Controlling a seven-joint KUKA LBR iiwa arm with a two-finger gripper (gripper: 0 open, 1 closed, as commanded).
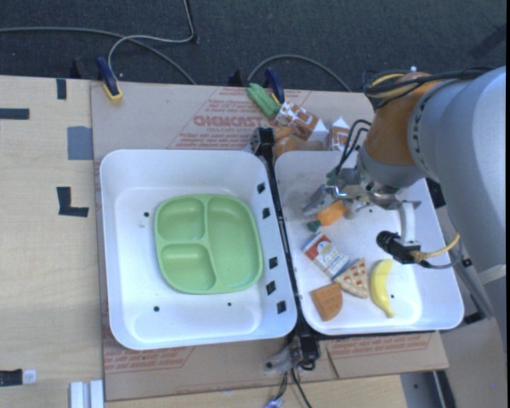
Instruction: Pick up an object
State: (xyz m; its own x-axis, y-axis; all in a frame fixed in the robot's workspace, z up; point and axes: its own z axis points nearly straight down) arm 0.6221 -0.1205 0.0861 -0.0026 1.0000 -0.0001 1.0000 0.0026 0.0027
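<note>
The right bin (442, 313) holds several toy foods: a yellow banana (381, 286), a pizza slice (354, 278), a brown toast piece (327, 300), a small red and white carton (325, 254) and an orange piece (331, 213). My gripper (333, 201) hangs low over the upper left part of this bin, right at the orange piece, which lies at its fingertips. The arm's grey wrist and orange band (395, 130) cover the bin's upper right part.
The left bin (119, 185) carries a green divided plate (208, 243). Behind the bins, on the cardboard, lie small cartons (299, 124) and a green clamp (263, 99). Cables run across the dark floor at the top.
</note>
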